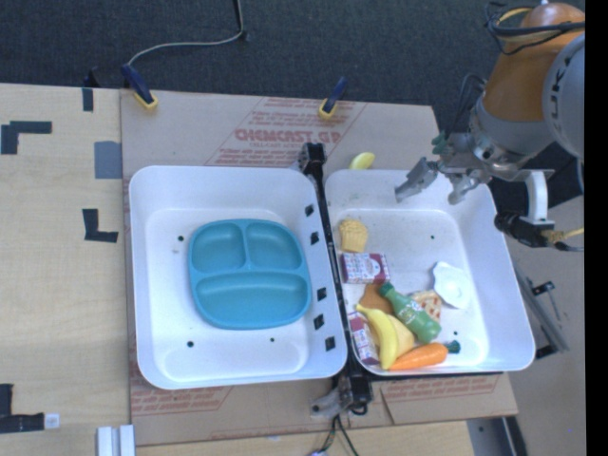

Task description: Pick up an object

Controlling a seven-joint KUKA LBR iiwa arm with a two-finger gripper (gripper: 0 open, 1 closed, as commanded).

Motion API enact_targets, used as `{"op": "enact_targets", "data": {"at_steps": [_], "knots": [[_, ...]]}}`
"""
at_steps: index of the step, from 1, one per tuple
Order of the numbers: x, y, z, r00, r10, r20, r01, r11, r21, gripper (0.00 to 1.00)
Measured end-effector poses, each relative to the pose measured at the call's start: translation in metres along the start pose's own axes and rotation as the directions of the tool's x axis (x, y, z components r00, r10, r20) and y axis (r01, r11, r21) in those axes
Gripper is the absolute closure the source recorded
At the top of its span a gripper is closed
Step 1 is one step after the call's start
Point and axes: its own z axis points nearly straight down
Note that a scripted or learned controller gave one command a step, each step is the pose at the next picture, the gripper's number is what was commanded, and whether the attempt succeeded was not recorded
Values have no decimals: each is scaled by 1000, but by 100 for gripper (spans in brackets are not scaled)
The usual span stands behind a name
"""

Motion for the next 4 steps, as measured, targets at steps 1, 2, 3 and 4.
{"op": "enact_targets", "data": {"at_steps": [1, 2, 3, 4], "knots": [[36, -88, 142, 1000, 0, -2, 0, 1000, -1, 0], [21, 8, 141, 1000, 0, 2, 0, 1000, -7, 0], [-1, -87, 141, 1000, 2, 2, -2, 1000, -3, 0], [28, -128, 141, 1000, 2, 2, -2, 1000, -7, 0]]}}
